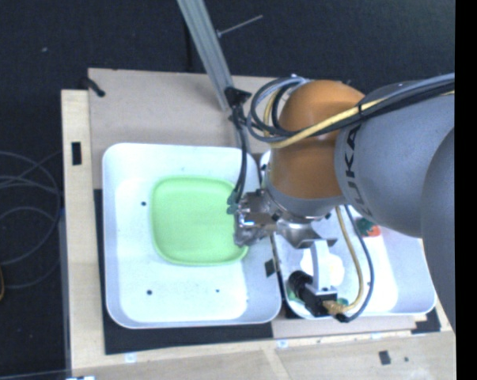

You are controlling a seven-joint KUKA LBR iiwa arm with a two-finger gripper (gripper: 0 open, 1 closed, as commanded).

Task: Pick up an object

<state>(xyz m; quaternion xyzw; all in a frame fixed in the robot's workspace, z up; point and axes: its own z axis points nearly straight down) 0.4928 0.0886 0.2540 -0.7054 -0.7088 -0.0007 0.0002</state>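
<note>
Pale green plate point(192, 220), rounded square, flat in left bin point(127, 212)

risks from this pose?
1. The gripper sits at the right edge of the green plate; a grasp on that thin, flat rim may slip.
2. It is close to the wall between the left bin and right bin, so a collision looks possible.

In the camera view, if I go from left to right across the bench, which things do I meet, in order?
Left bin → green plate → gripper at the plate's right edge → orange band of the arm → right bin.
</note>
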